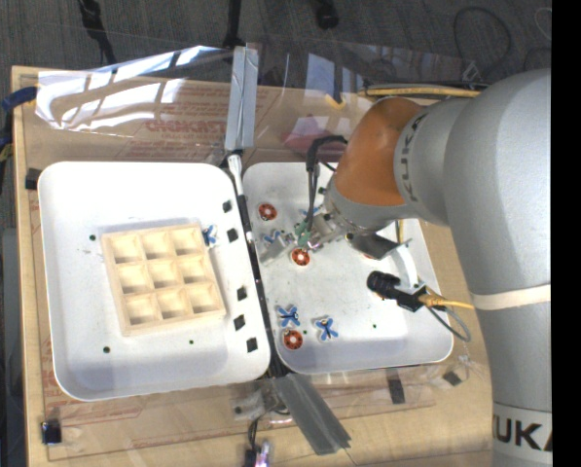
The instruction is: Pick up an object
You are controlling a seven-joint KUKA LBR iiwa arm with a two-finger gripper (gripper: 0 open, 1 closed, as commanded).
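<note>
The pale wooden nine-cell tray (163, 276) lies in the left white bin (66, 358). At the right bin's (421, 343) ten o'clock, the claw (309, 230) hovers near a small red-white ring (301, 256); its state cannot be told. The ring seems light, stiff; best pinched across its rim.

Even, fairly bright indoor light falls from above. The two white bins (76, 358) look nearly washed out, with soft, short shadows along their rims. Strong glare streaks cross the clear plastic sheet (125, 95) at the top left of the bench. The grey arm (485, 183) shows a gentle sheen. The floor (173, 8) beyond is dim. The picture is slightly soft and grainy, and small items look blurred.
</note>
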